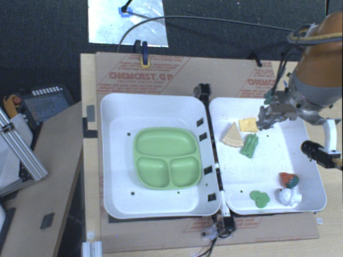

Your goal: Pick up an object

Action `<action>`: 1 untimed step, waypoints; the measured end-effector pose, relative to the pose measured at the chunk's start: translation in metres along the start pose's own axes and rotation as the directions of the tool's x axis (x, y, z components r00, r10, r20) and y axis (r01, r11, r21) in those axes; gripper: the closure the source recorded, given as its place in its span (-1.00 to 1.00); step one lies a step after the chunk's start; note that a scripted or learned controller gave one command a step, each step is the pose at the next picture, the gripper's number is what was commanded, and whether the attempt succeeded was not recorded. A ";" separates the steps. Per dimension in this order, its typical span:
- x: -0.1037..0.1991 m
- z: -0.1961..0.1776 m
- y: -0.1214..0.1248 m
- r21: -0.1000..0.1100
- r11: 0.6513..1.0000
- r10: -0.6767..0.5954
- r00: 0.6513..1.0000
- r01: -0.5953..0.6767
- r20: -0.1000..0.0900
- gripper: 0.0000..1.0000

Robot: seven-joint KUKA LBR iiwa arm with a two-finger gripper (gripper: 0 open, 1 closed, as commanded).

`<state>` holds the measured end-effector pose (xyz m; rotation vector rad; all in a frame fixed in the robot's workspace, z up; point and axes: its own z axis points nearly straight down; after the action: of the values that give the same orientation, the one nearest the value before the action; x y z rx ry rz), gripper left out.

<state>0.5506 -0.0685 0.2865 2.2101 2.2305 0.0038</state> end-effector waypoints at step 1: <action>0.062 0.011 -0.001 0.001 1.000 -0.001 1.000 0.001 -0.001 1.00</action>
<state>0.5491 -0.0062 0.2756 2.2100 2.2332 0.0041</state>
